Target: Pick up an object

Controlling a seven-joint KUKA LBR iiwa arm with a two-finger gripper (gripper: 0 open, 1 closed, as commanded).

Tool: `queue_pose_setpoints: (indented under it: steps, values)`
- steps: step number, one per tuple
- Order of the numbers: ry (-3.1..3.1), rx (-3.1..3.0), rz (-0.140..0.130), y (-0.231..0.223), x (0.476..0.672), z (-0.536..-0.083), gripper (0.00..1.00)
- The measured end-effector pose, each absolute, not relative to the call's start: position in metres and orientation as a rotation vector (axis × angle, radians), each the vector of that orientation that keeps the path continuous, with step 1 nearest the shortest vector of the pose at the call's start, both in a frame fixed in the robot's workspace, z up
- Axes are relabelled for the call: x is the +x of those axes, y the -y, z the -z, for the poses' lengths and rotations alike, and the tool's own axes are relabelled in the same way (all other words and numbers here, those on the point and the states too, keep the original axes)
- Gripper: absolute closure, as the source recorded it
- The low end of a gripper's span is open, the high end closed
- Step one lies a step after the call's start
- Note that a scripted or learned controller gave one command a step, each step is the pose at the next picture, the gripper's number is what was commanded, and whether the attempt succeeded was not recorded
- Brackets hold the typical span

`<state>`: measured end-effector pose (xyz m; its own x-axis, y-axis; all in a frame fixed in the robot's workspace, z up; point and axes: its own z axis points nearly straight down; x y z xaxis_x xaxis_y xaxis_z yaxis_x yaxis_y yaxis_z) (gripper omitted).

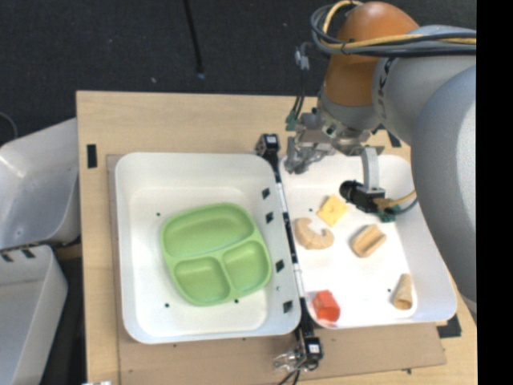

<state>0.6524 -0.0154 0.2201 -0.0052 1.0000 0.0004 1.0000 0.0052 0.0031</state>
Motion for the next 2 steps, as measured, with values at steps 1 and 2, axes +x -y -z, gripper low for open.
queue_pose_setpoints:
  steps: [1,2]
  values:
    - [-2.228,2.213,-0.005,-0.044,0.665,-0.233,1.00]
    - [-2.226,2.214,-0.004,-0.086,0.680,-0.233,1.00]
